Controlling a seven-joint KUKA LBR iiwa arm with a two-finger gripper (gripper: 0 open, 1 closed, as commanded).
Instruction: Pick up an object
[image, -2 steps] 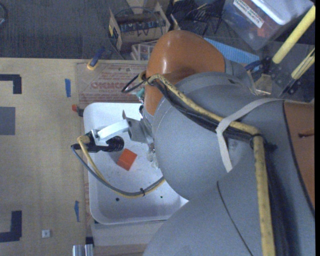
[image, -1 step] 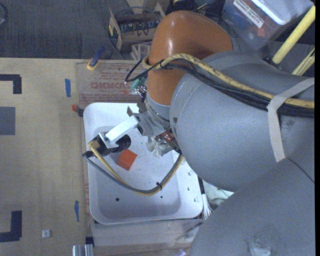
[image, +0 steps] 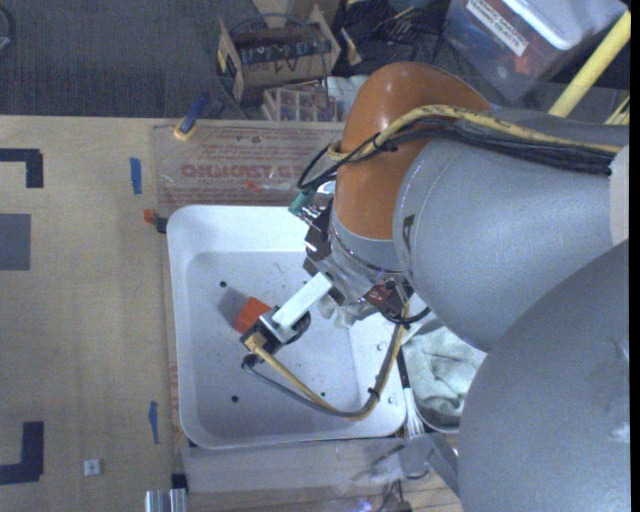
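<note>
Because the arm (image: 500, 250) reaches in from the right and leans its orange-banded wrist over the left bin (image: 178, 330), much of that bin's right half is covered. The gripper (image: 345, 300) appears as a cluster of pale and dark parts tucked under the wrist flange. Whether it is released or clenched cannot be told from this angle, and no object can be seen in its grasp. The likely target, an orange block (image: 252, 312) with a dark grey piece (image: 231, 299) touching its upper-left side, lies on the bin floor toward the left wall. It sits to the left of the gripper and apart from it. The wrist is tilted toward that side, which suggests the approach is aimed at the block; on that reading the pick is not yet made. Two concerns are noted for a descent here. The block sits near where the floor rises into the wall, leaving little room on its far side, and the grey piece beside it could be caught or pushed along with it. A few dark specks (image: 235, 400) on the floor are too small to identify. A crumpled pale cloth (image: 445, 360) lies to the right of this bin, partly under the arm, and plays no part in the present approach.
</note>
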